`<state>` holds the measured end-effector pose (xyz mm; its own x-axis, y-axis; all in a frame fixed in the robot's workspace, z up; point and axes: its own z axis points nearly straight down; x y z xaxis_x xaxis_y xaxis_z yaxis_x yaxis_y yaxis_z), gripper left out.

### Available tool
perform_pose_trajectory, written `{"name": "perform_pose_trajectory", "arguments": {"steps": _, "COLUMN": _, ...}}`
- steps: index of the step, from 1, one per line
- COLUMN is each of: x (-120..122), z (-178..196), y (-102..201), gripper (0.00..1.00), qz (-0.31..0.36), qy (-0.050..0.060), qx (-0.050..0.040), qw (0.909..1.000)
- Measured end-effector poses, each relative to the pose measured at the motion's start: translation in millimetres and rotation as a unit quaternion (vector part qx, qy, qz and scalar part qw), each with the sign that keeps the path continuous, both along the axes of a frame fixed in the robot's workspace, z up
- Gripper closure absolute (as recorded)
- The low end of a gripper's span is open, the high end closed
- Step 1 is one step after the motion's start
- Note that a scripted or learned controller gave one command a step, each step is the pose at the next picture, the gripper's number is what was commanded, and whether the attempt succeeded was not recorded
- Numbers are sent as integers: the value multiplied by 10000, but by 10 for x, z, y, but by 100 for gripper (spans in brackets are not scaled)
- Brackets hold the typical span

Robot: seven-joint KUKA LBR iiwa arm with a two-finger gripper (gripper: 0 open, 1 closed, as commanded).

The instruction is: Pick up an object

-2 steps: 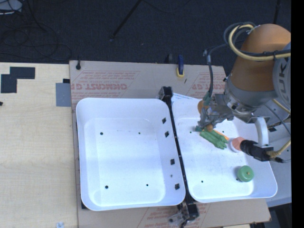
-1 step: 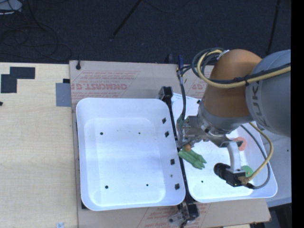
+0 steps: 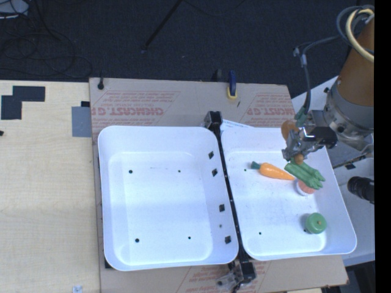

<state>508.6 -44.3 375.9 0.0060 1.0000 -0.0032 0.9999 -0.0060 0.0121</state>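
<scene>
In the right bin [image 3: 269, 237] lies an orange toy carrot [image 3: 273, 171] with a small green tip at its left end. Just right of it is a green leafy piece [image 3: 306, 174], partly over a small pink and white round piece [image 3: 304, 189]. A green round object [image 3: 315, 223] sits nearer the bin's front right corner. My gripper [image 3: 295, 150] hangs over the bin's far right part, just above and right of the carrot. An orange rounded thing [image 3: 288, 129] shows right beside the gripper's upper left, and a small orange bit [image 3: 299, 159] shows under it.
The left bin [image 3: 159, 194] stands beside the right one, with a black divider [image 3: 221, 182] between them. Both rest on a cardboard sheet [image 3: 146, 105]. The arm's grey body [image 3: 351, 112] and a hose occupy the far right. A blue clamp [image 3: 232, 84] holds the cardboard's back edge.
</scene>
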Motion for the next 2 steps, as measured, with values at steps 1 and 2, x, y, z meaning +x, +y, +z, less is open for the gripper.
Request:
{"name": "perform_pose_trajectory", "arguments": {"steps": 1, "x": -370, "z": -1543, "y": 387, "gripper": 100, "qz": 34, "qy": 168, "qx": 27, "qw": 9998}}
{"name": "perform_pose_trajectory", "arguments": {"steps": 2, "x": -329, "z": -864, "y": -360, "gripper": 100, "qz": -2, "qy": 47, "qx": -1, "qw": 10000}}
